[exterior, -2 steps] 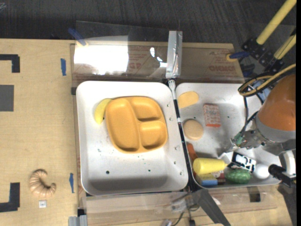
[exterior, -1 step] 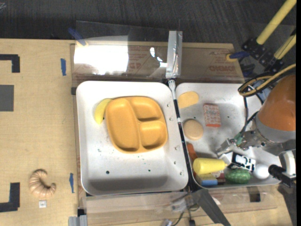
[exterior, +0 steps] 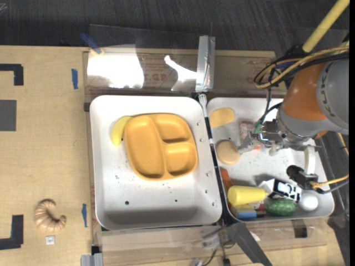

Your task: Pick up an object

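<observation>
Your claw (exterior: 256, 138) hung over the right bin (exterior: 327, 206), just beside a tan round piece (exterior: 228, 152); whether it was apart or together, you could not tell. Right bin, near edge: yellow cylinder (exterior: 247, 195), green object (exterior: 280, 206), white ball (exterior: 308, 202). Left bin (exterior: 102, 148): orange divided tray (exterior: 160, 144). Surface (exterior: 39, 148), left: a croissant-shaped toy (exterior: 49, 215).
</observation>
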You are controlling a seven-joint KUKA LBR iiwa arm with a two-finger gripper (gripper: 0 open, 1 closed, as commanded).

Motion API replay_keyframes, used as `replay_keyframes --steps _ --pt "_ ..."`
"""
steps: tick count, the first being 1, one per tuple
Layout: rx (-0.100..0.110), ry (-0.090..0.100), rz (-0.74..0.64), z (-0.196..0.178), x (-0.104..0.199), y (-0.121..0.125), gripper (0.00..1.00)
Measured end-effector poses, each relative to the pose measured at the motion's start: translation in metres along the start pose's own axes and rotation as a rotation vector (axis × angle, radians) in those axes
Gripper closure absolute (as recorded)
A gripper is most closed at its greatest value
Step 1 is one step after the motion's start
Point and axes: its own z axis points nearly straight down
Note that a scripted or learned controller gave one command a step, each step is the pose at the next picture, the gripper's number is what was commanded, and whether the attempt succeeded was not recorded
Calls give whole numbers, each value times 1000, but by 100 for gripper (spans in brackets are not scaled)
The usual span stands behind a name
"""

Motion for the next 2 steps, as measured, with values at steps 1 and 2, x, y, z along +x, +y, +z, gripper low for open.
replay_keyframes --steps 1,2 --pt "-2 -1 98 29 2 40 0" --pt "-6 -3 96 18 3 42 100"
